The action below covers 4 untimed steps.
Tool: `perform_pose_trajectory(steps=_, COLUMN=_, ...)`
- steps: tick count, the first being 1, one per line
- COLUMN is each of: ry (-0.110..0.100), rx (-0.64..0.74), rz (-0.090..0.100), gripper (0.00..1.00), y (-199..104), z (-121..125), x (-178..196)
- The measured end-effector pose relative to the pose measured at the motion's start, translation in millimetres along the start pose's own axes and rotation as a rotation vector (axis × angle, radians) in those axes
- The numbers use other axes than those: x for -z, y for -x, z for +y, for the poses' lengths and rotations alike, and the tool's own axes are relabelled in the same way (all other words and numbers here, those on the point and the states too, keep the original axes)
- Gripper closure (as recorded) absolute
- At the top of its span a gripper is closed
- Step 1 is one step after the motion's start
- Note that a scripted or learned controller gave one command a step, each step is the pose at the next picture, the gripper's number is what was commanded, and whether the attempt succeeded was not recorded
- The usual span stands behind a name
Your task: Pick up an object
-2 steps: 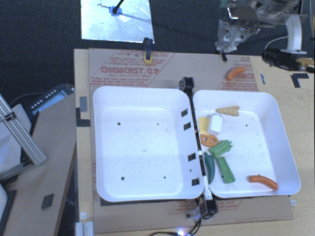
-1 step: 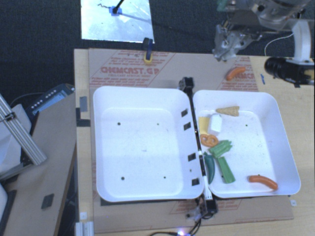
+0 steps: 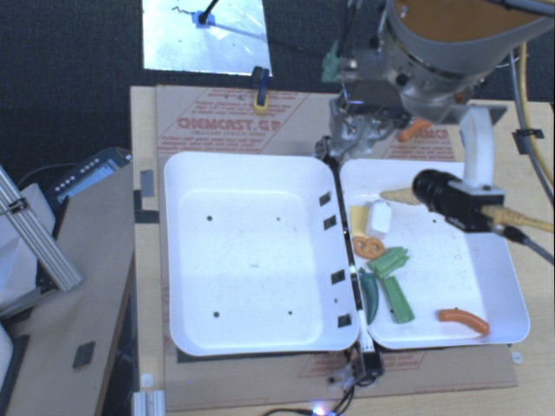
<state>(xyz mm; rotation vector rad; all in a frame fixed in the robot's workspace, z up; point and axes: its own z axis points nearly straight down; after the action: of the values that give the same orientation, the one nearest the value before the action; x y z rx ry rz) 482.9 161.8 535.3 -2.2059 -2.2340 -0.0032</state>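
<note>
Camera view, from above the bench (image 3: pixel 104 258).

Item: shallow white plastic left bin (image 3: pixel 251 250), bare floor.

Item: shallow white plastic right bin (image 3: pixel 494 258), holding the pickable things, all crowded toward its left wall: a pale yellow flat piece (image 3: pixel 357 219), a white block (image 3: pixel 379 218), an orange pretzel-shaped piece (image 3: pixel 368 248), a green leafy piece (image 3: pixel 390 259), a dark green pepper (image 3: pixel 370 295), a light green stick (image 3: pixel 399 298), and an orange sausage-shaped piece (image 3: pixel 463 320) lying apart near the front rim.

Item: gripper (image 3: pixel 355 137), hanging above the far end of the divide between the bins; whether open or closed, I cannot tell.

Step, as I judge it: approach, nothing picked. Next move calls for travel forward and descent over one piece.

Room: the orange sausage has open floor around it; the clustered pieces sit close to the wall and each other.
</note>
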Motion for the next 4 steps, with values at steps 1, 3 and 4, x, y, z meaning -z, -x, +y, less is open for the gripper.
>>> perform_pose_trajectory(steps=1, ry=0.003, rx=-0.006, rz=-0.002, gripper=1.00, y=-21, z=45, x=-1)
perform_pose_trajectory(steps=3, ry=0.005, rx=-0.014, rz=-0.002, gripper=1.00, y=-70, z=113, x=-2)
perform_pose_trajectory(steps=4, ry=-0.003, rx=-0.004, rz=-0.002, gripper=1.00, y=-73, z=1, x=0)
